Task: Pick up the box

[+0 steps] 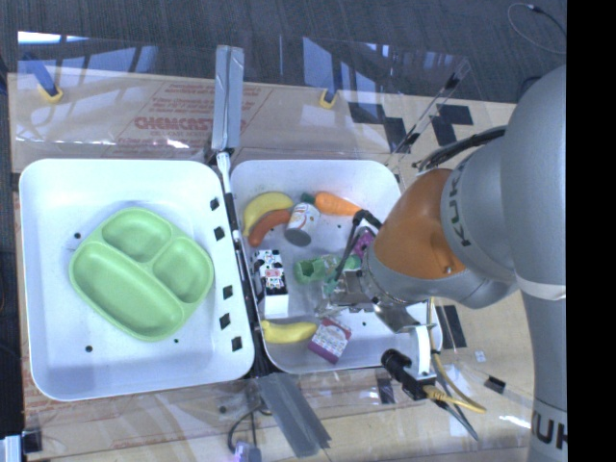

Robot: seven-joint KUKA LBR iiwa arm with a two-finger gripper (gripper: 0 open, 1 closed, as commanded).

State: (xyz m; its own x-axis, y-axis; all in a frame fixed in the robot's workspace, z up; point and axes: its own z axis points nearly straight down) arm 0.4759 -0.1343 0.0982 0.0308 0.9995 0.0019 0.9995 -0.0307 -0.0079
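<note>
My arm comes in from the right over the right bin (pixel 383 173), wrist low above its middle; my gripper (pixel 339 292) sits down among the clutter, and I cannot tell from here how it is set or whether it has anything. The box (pixel 330 339), small, reddish-pink with a pale label, lies flat near the front wall of that bin, just right of a banana (pixel 289 331) and just in front of my wrist, apart from it as far as I can see. Its long axis runs diagonally, from front-left up to back-right, one corner pointing at the front wall. Other stuff in the same bin: second banana (pixel 266 207) at the back, carrot (pixel 337 203), a small can (pixel 301 221), a black-and-white carton (pixel 271 270) along the left wall, something green (pixel 310 269) beside my wrist. Left bin (pixel 48 258) carries a green divided plate (pixel 142 272). Judgement: still the approach, grasp not made. To do it well I'd shift toward the front wall, centre over the box, turn the wrist so the closing line crosses the short sides, not the diagonal, come straight down, and keep clear of the banana and wall. Risk is nudging it against the wall or catching the banana too.
</note>
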